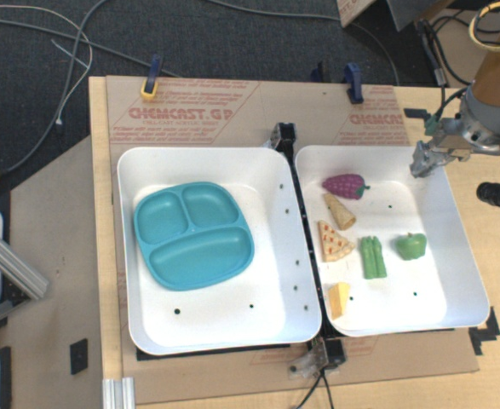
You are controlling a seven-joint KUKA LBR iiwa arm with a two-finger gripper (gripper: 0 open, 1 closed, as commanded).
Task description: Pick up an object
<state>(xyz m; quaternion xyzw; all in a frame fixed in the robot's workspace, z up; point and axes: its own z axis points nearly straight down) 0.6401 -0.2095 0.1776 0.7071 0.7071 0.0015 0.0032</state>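
— Well, nothing singled out yet as the object to pick. Six small toy foods on offer, all loose on the floor of the right bin (454, 254): purple grapes (344, 185) near the far edge, a tan wedge (341, 211) just beside them, a pizza slice (334, 242) next along the left edge, a yellow block (339, 299) toward the near left corner.

— And the green ones?

— Green stalks (372, 256) about mid-bin, a green pepper (411, 245) just to their right. Each piece lying apart from its neighbours or barely touching, probably scattered so on purpose: room around each for a grasp from above.

— Anything in the left bin (267, 194)?

— A teal divided plate (194, 234), flat, filling most of the middle. Too broad and too low for an easy pick, by the look of it.

— Why no sliding of the bins?

— Pressed side by side on a cardboard sheet (232, 109), itself pinned to the surface (497, 254) at the far edge by a blue clamp (353, 82) and a yellow-tipped clamp (153, 75).

— And the claw (425, 162)?

— Hanging over the far right corner of the right bin, near the rim, pointing down. Clasping nothing visible, touching no toy. Apart or together? Cannot tell at this size. Closest candidates: the grapes along the far edge, then the pepper along the right edge.
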